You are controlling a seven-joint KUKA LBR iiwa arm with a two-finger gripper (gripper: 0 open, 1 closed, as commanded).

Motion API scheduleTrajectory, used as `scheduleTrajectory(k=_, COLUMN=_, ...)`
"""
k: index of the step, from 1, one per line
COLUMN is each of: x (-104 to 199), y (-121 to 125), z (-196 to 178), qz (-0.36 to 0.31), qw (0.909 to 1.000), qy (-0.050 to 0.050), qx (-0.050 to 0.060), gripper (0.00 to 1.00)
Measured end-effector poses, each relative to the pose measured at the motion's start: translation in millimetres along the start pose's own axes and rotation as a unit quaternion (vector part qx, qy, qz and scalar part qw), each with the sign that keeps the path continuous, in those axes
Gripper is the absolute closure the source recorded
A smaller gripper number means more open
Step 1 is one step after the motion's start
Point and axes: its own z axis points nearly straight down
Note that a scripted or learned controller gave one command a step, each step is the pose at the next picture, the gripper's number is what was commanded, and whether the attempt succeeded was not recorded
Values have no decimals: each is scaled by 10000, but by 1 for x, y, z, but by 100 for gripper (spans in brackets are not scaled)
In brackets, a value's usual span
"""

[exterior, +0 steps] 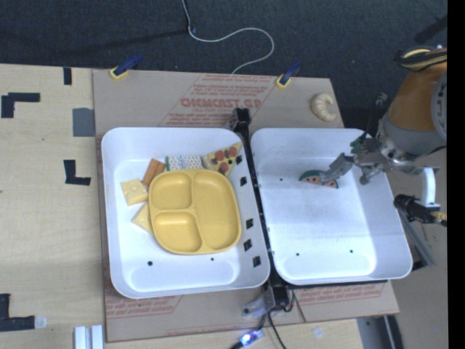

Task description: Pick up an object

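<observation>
My arm comes in from the right, and its pincer point(338, 169) sits low over the right bin point(378, 264), toward that bin's far end. The fingers are small and dark from up here, and I cannot tell how far apart they stand or whether anything is caught between them. Just to the pincer's left, touching or almost touching its tip, lies a watermelon-slice toy point(320, 179), green along the rim and red inside, flat on the white floor of the bin. I cannot tell if the pincer has any hold of it.

Well to the left of the pincer, across the divider, is the left bin point(116, 257). In it I see a yellow divided plate point(195, 211) with three compartments, lying flat and taking up the middle. Tucked around the plate's far and left edges are small food toys: a pizza slice point(224, 156) nearest the pincer, a pale cheese-like square point(134, 191) farthest from it, and a brown cracker-like piece point(153, 170) between them.

Beyond the pincer, outside the bins on the bench point(43, 195), a small tan croissant-shaped toy point(324, 106) rests on the cardboard sheet point(211, 97). A white cable point(232, 35) loops over the dark floor past the far edge.
</observation>
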Motion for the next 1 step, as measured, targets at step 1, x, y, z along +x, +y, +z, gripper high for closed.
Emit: scheduleTrajectory(k=1, x=4, y=5, z=46, qz=-8, qw=10000, qy=-2, qx=-9, gripper=0)
